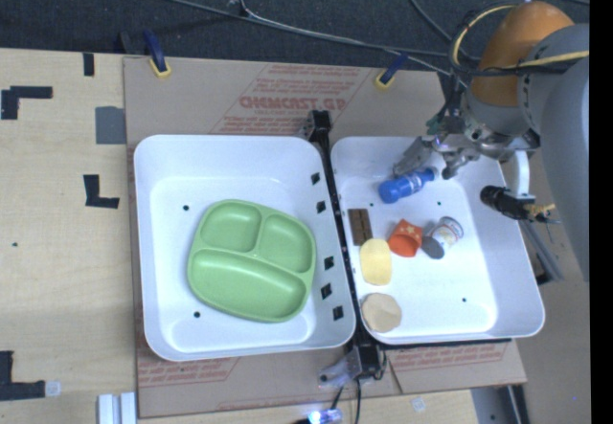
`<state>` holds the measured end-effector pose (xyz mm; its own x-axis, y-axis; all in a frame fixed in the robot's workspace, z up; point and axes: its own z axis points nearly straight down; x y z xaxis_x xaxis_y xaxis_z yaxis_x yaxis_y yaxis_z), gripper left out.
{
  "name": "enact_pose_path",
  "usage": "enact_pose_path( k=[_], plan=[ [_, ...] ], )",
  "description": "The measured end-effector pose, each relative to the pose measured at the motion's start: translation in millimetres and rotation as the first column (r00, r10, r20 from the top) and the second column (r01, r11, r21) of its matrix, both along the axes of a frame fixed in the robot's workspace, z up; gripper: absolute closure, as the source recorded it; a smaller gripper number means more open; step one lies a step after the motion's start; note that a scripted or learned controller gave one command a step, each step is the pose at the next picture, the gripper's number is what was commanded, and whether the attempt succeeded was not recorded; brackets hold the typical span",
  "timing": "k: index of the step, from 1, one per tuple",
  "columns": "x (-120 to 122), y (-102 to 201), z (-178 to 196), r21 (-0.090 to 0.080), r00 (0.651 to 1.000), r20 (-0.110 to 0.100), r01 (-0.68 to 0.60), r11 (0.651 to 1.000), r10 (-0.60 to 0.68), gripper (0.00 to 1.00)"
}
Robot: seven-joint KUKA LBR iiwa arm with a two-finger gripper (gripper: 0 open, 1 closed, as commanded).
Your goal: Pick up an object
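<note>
1. Two white bins (153, 221) sit on cardboard (287, 101) over a wooden bench (57, 221); cables (287, 25) cross the dark floor.
2. Gripper (428, 156) hangs at the right bin's back edge, above a blue bottle (404, 186).
3. Its fingers blur together; can't tell their state.

Grey arm (575, 125) with smooth rounded casing, big orange band (522, 39) above wrist. Thin yellow and black cables (471, 30) looped beside the band. Metallic grey gripper (426, 159) assembly below wrist, small dark parts, detail blurry.
</note>
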<state>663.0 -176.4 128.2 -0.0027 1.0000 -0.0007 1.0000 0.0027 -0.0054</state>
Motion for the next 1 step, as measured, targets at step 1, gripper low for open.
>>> enact_pose_path(
  k=[1],
  plan=[
    [0.1,0.7,-45.5,-0.002,1.0,0.006,-0.001,1.0,0.001,0.0]
  ],
)
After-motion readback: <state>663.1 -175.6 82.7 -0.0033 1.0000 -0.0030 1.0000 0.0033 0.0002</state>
